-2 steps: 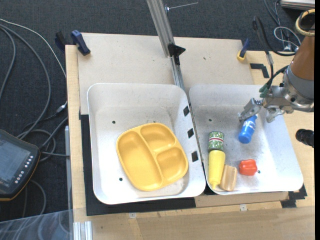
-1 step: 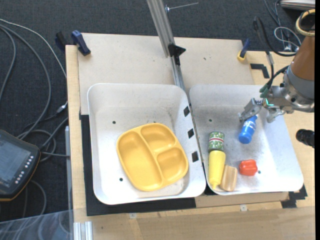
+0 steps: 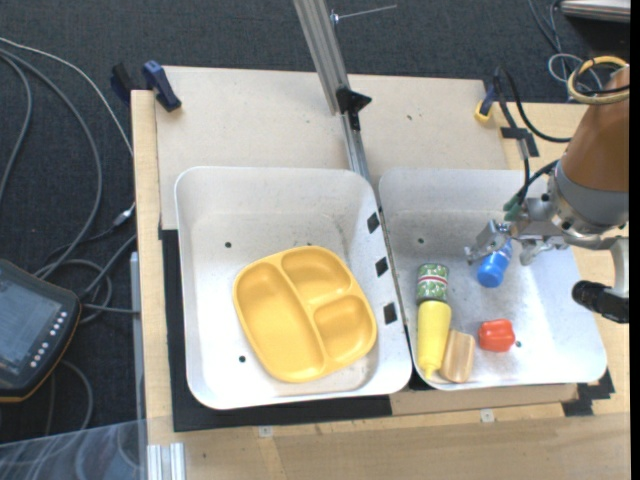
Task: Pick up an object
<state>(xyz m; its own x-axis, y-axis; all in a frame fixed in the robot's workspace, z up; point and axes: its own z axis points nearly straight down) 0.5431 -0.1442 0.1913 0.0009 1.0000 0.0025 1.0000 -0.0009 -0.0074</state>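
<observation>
My gripper (image 3: 498, 252) hangs over the back middle of the right bin (image 3: 560, 368), reaching in from the right. It is open, and its fingers stand on either side of the upper end of a small blue cylinder (image 3: 491, 269), which lies tilted on the bin floor. In front of it lie a yellow bottle with a green cap (image 3: 433, 320), a tan block (image 3: 458, 356) and a red-orange piece (image 3: 497, 335). The left bin (image 3: 200, 228) holds a yellow divided plate (image 3: 303, 312).
A slanted metal pole (image 3: 330, 48) rises behind the gap between the bins. Blue clamps (image 3: 160, 83) and cables (image 3: 60, 148) sit at the bench's left side. A black object (image 3: 603, 300) juts in at the right bin's right edge.
</observation>
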